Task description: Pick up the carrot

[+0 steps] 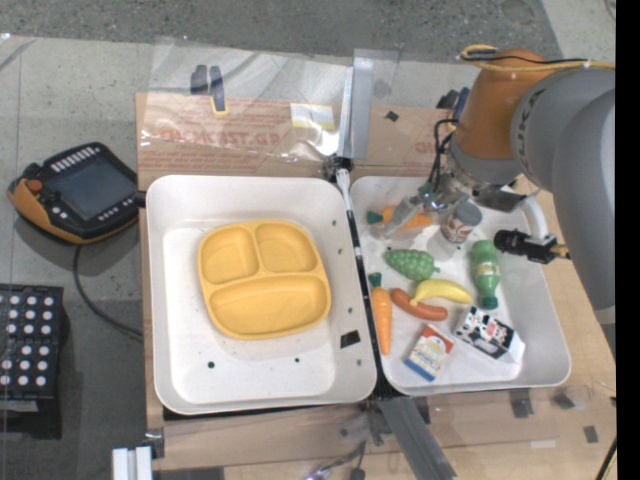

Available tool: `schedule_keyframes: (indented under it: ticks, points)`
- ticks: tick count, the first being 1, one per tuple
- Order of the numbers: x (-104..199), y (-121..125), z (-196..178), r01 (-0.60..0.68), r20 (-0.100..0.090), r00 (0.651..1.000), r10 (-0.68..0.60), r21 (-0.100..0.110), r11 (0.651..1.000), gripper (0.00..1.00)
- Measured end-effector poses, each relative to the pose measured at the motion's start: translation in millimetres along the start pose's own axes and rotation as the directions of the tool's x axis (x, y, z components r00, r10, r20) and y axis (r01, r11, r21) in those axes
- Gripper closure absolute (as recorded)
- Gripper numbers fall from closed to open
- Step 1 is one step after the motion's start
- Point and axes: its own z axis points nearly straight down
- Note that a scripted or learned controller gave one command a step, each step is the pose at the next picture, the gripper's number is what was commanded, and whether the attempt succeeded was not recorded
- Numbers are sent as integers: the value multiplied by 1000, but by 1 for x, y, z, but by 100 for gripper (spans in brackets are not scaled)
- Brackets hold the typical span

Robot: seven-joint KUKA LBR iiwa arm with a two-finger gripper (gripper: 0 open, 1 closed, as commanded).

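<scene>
A: Where's the carrot (382, 317)?
B: Right bin (548, 368), left edge, lying lengthwise with its green top toward the far side. Red sausage (420, 307) just right of it, banana (443, 290) beyond that.

A: Gripper (412, 214)?
B: Far part of the same bin, low over a small orange piece (419, 223), well apart from the carrot. Fingers blur together, so cannot tell how far open or whether they have anything.

A: Other stuff there?
B: Bumpy green vegetable (411, 263), green bottle (486, 271), a can (458, 225) just right of the gripper, a small box (429, 353) and a black-and-white carton (487, 332) near side.

A: Left bin (175, 368)?
B: Yellow divided plate (265, 277), centre. An orange and black handheld pendant (78, 192) sits on the surface at far left.
</scene>
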Motion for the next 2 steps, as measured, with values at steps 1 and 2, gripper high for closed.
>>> schedule_keyframes:
  ticks: [1,2]
  points:
    - [1,-3,-6,2,-9,1000,-2,14,1000,100]
    - [58,7,-123,-197,-12,980,198,16,980,100]
